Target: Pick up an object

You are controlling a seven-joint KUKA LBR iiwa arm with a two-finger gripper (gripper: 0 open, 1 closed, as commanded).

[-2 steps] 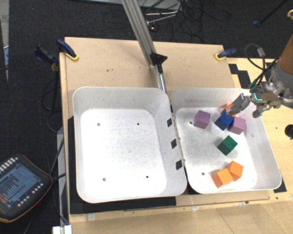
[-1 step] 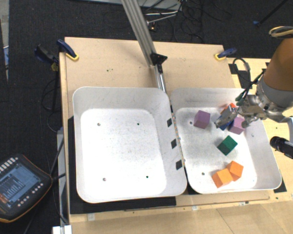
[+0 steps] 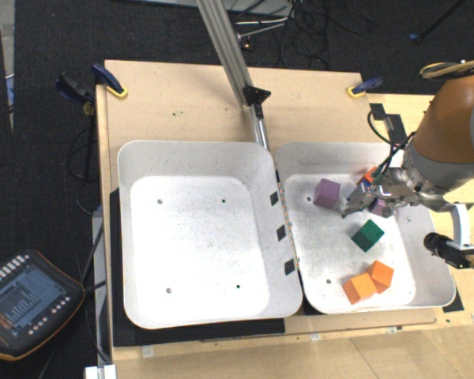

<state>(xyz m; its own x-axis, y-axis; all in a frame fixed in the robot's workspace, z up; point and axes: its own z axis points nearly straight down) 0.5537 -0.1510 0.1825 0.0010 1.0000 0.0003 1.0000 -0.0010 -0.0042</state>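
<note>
The grey arm with its orange band (image 3: 457, 121) enters from the right edge of the frame and reaches down into the right-hand shallow white plastic bin (image 3: 426, 294), which sits on the pale wooden surface (image 3: 182, 93). Its tool (image 3: 369, 202) hangs low in the upper middle of that bin, just right of a small purple cube (image 3: 327, 193) and just above a dark green cube (image 3: 368, 234) (in picture terms, that is). How wide the tool stands, and whether it has hold of anything, I cannot tell: the tip is a tangle of dark metal, with a hint of purple and orange beneath it that is too small to read.

Any of the blocks would serve as the thing to pick up. Besides those 2, a pair of orange blocks (image 3: 369, 282) lies touching near the bin's lower edge, well apart from the tool. The left-hand white bin (image 3: 138, 160) fills the middle left of the frame.

To do this step well, I judge the tool should settle on 1 block, most likely the purple cube, since it is nearest. It should straddle the cube squarely across 2 flat faces, descend fully before closing, and lift straight up. The green cube sits close by, so a skewed approach risks nudging it or pinching a corner.
</note>
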